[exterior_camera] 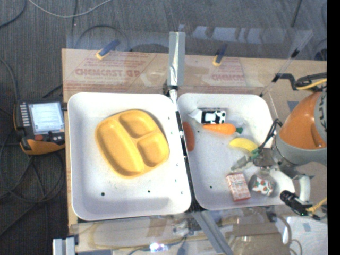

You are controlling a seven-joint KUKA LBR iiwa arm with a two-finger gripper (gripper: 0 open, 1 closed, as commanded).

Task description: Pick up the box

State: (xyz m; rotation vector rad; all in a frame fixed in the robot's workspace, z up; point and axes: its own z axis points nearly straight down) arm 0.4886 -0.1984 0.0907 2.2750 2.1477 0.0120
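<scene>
I've got the gripper [249,161] hovering just above the box [238,186] in the right bin's [212,195] near corner; its state I can't tell, and that can [261,185] alongside could get nudged or grabbed instead

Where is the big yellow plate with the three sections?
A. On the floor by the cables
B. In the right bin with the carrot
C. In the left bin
C: the yellow plate lies inside the left bin, while the carrot and the small box are in the right bin.
</scene>
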